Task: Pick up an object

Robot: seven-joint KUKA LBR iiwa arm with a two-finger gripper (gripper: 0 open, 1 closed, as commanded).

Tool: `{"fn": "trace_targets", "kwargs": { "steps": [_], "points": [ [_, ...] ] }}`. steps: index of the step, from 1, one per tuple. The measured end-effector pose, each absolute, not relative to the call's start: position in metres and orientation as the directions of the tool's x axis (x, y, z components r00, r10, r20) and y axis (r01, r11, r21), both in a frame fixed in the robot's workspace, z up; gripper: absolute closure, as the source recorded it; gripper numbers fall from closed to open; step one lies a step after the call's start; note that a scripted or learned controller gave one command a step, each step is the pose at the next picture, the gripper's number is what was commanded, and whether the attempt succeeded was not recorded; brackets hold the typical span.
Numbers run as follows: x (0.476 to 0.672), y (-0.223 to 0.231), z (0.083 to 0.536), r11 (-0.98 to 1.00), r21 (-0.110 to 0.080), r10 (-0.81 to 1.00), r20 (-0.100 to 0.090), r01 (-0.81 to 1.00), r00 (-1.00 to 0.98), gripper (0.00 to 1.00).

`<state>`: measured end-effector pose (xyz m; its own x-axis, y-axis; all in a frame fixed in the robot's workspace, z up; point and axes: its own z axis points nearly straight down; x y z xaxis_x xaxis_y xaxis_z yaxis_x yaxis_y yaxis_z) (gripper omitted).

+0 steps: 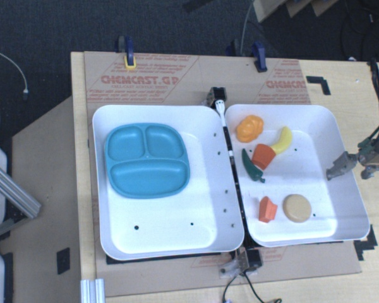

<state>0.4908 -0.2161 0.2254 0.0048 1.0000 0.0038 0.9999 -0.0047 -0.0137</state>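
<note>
Two bins point(114, 232), one tray point(148, 160)

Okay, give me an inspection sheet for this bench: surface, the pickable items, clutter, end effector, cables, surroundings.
Surface: bench with a cardboard sheet held by two blue clamps; two white bins side by side, left bin and right bin.
Job's things: in the right bin, an orange fruit, yellow banana, red pepper with green stem, small orange-red piece, tan round piece.
Clutter: blue divided plate in the left bin.
End effector: end effector at the right bin's right edge, above the rim; nothing between its fingers; open or shut unclear.
Cables: white cable on the floor at left; wires below the bins.
Surroundings: dark carpet; aluminium rail at left.
</note>
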Motion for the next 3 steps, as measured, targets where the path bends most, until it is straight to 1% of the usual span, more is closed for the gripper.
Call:
{"fn": "trace_targets", "kwargs": {
  "steps": [1, 2, 3],
  "points": [
    [0.494, -0.215, 0.232, 0.000, 0.000, 1.000, 0.000, 1.000, 0.000, 0.00],
    [0.488, -0.209, 0.172, 0.000, -0.007, 1.000, 0.004, 1.000, 0.000, 0.00],
    [0.486, -0.218, 0.121, -0.001, -0.006, 1.000, 0.003, 1.000, 0.001, 0.00]
  ]
}}
